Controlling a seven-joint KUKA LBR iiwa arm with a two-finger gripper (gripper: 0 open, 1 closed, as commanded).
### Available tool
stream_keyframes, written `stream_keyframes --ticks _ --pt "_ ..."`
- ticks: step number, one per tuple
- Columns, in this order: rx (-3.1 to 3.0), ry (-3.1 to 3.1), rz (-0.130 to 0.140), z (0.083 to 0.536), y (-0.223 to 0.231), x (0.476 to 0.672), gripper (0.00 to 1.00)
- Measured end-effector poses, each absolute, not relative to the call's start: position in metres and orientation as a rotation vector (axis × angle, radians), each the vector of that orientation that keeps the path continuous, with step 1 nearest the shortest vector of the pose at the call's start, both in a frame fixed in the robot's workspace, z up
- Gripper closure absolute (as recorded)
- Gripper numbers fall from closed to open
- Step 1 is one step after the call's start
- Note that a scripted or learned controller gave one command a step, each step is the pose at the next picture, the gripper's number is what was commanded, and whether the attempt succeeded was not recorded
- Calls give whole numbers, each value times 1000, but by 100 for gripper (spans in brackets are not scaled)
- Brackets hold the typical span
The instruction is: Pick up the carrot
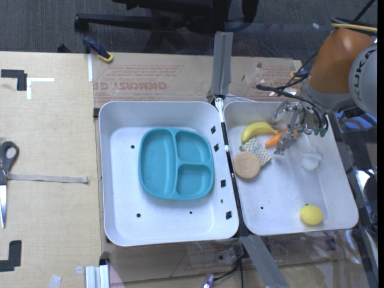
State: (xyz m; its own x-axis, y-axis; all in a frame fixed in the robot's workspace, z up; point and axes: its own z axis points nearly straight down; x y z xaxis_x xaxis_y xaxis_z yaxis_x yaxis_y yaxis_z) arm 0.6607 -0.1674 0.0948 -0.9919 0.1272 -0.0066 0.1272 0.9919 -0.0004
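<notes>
Hand (284, 140) closed around carrot (274, 140) in right bin (336, 221).

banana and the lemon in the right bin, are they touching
Apart. The camera view shows the banana at the bin's far end and the lemon near its front corner, with bare white bin floor between them.

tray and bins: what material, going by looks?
Tray: likely moulded plastic, teal, satin; soft highlights, rounded compartment edges. Left bin and right bin: probably thin formed plastic, white, semi-gloss; rolled rims, faint reflections. Can't confirm from the view.
</notes>
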Motion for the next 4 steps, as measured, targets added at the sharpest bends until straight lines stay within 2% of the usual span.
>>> stream_keyframes --ticks 1,2,3,4 --pt "428 3108 -1 94 -146 656 0" --pt "422 3102 -2 105 -145 658 100" --pt "20 3135 -1 225 -121 635 100" --pt "-336 3120 -1 225 -143 551 100"
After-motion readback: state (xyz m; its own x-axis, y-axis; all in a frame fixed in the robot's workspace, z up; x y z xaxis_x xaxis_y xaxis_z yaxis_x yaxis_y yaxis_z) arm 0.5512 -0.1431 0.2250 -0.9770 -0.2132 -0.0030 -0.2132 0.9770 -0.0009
